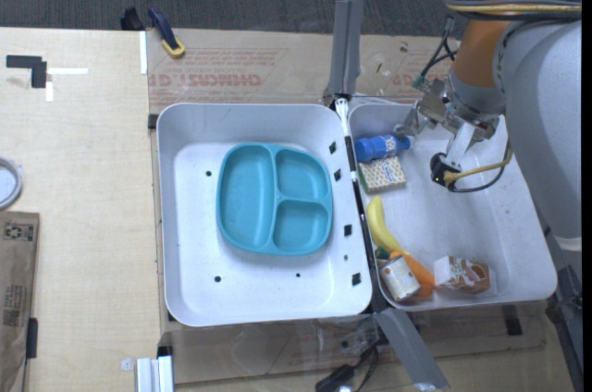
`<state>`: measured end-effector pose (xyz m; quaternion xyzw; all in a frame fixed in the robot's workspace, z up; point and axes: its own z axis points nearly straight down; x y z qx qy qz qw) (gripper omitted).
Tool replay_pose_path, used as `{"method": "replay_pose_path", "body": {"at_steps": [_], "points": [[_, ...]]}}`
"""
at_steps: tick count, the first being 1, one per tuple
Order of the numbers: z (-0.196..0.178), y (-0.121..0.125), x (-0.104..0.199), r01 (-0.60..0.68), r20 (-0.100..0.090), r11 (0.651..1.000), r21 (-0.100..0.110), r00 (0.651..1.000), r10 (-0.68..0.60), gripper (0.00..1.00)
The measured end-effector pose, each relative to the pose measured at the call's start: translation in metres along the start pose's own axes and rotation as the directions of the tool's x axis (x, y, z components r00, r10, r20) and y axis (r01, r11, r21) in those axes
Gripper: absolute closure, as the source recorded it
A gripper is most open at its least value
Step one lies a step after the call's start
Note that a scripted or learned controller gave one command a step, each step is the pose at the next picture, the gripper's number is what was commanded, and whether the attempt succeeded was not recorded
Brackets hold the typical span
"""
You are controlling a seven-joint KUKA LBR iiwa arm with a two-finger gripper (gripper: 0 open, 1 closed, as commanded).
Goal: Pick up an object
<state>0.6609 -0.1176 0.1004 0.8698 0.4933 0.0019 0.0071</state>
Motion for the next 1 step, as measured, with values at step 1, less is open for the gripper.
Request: {"method": "replay_pose_path", "body": {"at_steps": [1], "points": [[0.0077,-0.0105,0.0131,0.005,-0.002,1.0,0.014,1.0,-0.005,0.0]]}}
